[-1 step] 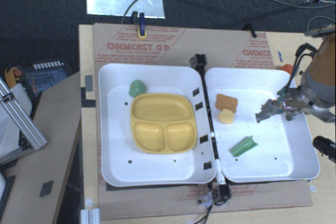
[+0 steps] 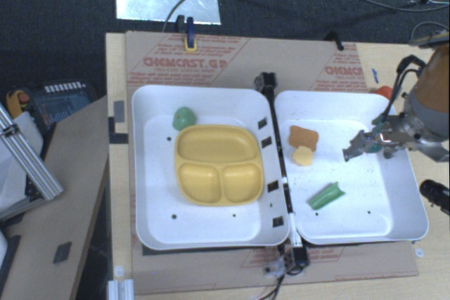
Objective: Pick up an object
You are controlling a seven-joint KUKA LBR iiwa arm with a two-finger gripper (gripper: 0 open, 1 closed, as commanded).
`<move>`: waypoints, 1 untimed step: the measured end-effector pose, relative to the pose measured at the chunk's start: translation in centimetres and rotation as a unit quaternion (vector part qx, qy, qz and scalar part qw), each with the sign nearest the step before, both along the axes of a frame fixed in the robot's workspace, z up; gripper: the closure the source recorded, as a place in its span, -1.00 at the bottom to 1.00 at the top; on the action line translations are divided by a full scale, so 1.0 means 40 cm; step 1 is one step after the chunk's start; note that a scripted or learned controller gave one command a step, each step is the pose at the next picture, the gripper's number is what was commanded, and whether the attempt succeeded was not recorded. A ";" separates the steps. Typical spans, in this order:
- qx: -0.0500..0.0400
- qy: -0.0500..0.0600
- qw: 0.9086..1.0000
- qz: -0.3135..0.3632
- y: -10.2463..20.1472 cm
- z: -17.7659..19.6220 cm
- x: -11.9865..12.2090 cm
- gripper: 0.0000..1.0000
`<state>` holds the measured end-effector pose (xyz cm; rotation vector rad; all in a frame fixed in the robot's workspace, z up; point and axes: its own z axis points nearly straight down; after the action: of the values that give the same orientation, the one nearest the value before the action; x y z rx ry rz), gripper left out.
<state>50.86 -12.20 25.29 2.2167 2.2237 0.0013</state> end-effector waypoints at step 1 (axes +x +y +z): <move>0.001 0.002 1.000 -0.001 0.005 -0.113 0.021 -1.00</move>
<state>51.68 -12.02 20.76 2.2206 2.2242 -0.0009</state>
